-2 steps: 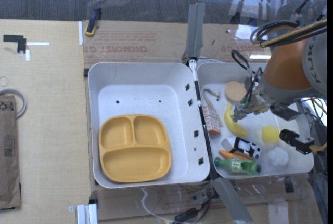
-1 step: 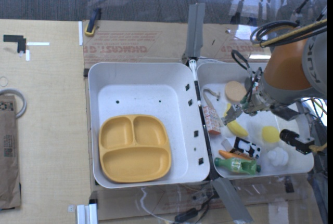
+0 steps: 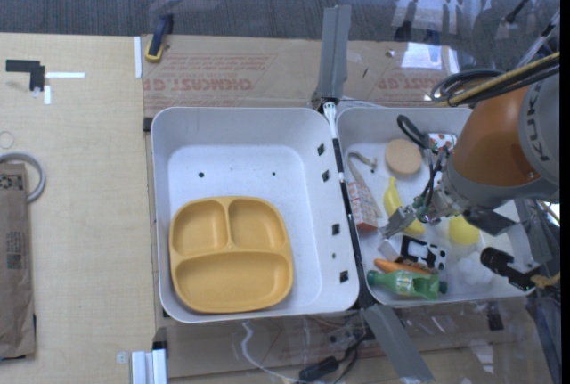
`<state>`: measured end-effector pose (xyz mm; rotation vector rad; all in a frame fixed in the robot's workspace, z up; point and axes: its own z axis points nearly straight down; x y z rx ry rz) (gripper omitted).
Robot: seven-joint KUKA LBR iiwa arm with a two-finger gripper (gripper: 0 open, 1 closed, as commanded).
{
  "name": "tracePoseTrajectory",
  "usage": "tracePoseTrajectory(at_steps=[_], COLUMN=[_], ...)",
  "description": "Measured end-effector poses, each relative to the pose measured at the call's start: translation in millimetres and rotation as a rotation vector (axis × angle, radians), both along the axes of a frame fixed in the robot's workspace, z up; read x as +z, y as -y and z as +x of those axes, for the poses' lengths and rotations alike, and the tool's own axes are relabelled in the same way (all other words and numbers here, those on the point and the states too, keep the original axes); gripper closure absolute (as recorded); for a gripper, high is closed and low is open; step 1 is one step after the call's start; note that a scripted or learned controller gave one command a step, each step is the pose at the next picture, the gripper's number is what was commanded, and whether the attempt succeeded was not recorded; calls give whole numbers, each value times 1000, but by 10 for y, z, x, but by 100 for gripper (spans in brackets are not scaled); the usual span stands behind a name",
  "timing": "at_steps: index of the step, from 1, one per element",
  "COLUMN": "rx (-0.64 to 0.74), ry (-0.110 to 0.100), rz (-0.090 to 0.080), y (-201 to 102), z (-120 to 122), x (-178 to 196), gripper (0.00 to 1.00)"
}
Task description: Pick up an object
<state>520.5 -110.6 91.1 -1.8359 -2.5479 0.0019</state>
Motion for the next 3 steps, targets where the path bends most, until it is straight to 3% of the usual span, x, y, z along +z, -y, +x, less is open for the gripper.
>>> tracePoseTrajectory(at_steps=[1, 2, 3], rx=[-4, 153, 153], ry=[0, 1, 1], rz=[-1, -1, -1], y=[9, -647, -645], z=[1, 64, 64], x=[89, 1001, 1002], gripper=[100, 100, 0])
